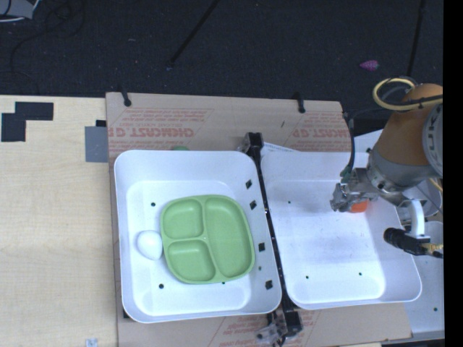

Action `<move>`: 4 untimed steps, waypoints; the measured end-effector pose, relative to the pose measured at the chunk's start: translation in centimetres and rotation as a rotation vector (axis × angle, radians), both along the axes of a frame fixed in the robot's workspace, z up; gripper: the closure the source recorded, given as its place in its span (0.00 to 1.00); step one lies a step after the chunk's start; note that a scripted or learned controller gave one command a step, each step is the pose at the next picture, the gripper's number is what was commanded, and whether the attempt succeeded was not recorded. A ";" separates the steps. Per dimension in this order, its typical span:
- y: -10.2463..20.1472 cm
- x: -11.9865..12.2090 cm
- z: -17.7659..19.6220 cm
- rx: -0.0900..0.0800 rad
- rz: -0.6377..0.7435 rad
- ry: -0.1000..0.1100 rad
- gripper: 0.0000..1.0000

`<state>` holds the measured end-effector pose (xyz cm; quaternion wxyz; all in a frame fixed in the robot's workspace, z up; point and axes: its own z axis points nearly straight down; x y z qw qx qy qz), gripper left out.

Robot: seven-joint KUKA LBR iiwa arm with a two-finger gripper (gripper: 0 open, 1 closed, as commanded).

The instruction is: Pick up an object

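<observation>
In the right bin (325, 280), my gripper (349, 198) hangs low near the bin's right wall, at the end of the grey arm with its orange band (405, 132). A small orange object (357, 207) peeks out right under the gripper's tip, mostly hidden by it. I cannot tell whether the gripper touches or holds it. The left bin (137, 172) holds a green three-compartment plate (207, 238) lying flat in its middle. A white egg-like ball (150, 245) rests against the plate's left edge.
A black divider with clips (264, 223) runs between the two bins. Both bins sit on a cardboard sheet (217, 121) on the wooden bench. A black cable fitting (406, 240) of the arm overhangs the right bin's right rim.
</observation>
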<state>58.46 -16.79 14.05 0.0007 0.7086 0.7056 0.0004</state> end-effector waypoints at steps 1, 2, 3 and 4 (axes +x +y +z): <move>-0.1 0.5 6.3 -0.001 0.005 -0.003 1.00; -0.2 0.6 8.0 0.001 0.005 0.001 1.00; 4.6 -0.6 9.0 0.003 0.008 0.005 1.00; 10.2 -1.4 9.9 0.004 0.009 0.005 1.00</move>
